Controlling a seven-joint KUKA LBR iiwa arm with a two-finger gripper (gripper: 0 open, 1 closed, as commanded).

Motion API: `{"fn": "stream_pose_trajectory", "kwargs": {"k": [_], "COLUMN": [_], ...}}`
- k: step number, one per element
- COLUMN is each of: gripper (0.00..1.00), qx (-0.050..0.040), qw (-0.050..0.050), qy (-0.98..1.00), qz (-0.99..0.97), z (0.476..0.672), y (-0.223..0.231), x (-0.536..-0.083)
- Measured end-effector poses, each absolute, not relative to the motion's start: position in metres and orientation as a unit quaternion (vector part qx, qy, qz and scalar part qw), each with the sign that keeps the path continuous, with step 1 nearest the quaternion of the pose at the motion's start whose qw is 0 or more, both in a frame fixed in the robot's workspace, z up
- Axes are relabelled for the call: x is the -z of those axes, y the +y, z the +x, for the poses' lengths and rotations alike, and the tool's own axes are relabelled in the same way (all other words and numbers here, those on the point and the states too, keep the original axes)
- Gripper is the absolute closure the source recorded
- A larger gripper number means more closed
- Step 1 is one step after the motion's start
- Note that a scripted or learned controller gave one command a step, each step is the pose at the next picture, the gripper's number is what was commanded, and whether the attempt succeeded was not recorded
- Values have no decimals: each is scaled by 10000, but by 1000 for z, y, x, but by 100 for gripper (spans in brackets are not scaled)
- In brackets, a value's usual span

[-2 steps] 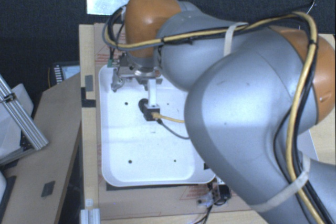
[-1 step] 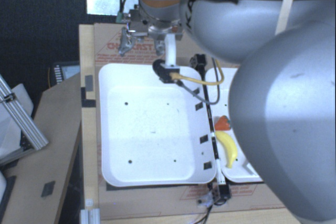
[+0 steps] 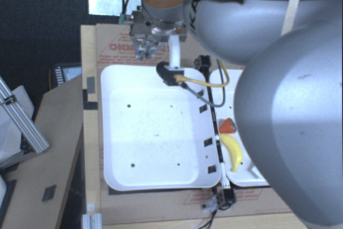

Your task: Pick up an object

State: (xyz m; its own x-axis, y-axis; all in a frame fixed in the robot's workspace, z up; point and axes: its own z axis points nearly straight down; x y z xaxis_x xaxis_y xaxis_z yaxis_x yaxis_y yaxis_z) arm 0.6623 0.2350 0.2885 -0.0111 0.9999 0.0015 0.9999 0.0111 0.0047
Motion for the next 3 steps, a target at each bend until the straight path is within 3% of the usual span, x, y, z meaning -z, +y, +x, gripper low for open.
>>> {"fn": "stream_pose_trajectory", "kwargs": {"k": [2,3], "gripper": [100,100], "qx": [-33,36], "qw": [21,-14], "qy": [7148,7069], "qz": [6993,7073], "z": [663,666], "y": [236,214], "x": [-310,-75]}}
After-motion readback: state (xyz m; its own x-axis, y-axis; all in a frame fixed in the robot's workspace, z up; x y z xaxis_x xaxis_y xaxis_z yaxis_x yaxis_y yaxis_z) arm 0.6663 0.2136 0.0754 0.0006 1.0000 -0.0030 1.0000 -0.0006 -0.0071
